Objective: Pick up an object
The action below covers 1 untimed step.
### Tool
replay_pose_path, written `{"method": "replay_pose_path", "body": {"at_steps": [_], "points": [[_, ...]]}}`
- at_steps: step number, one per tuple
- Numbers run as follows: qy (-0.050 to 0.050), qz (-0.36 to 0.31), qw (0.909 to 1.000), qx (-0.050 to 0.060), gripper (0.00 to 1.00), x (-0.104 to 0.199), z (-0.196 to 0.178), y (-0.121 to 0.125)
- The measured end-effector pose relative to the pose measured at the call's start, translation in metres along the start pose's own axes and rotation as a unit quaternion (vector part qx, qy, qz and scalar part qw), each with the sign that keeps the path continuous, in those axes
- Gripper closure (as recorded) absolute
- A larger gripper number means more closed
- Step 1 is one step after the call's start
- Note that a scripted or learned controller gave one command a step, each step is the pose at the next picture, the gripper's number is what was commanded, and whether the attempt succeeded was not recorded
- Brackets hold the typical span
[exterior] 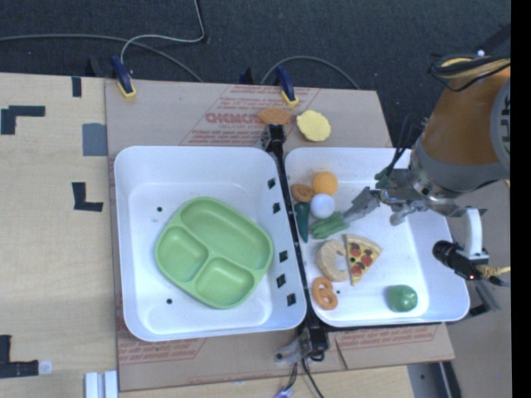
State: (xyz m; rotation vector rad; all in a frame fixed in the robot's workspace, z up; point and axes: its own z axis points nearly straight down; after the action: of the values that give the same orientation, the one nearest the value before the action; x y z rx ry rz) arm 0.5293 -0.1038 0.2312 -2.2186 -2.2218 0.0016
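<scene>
The right bin (431, 239) holds several toy foods. An orange ball (325, 182) and a white egg (322, 205) lie near its left wall, with a green vegetable (328, 225) just below them. Further down are a pizza slice (362, 257), a round tan biscuit (333, 260), a pretzel (323, 292) and a green lump (401, 298). My gripper (377, 211) hangs over the middle of this bin, open, with nothing between its fingers. One finger (360, 203) points toward the green vegetable, close to its right end.
The left bin (141, 181) holds a green divided plate (214, 251). A yellow piece (314, 126) and a brown piece (275, 116) lie on the cardboard behind the bins. Blue clamps (124, 80) hold the cardboard's far edge.
</scene>
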Motion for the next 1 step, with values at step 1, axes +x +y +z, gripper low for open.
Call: {"method": "replay_pose_path", "body": {"at_steps": [1], "points": [[0.000, 0.000, 1.0000, 0.001, 0.00, 0.0031, 0.0759, 0.0961]]}}
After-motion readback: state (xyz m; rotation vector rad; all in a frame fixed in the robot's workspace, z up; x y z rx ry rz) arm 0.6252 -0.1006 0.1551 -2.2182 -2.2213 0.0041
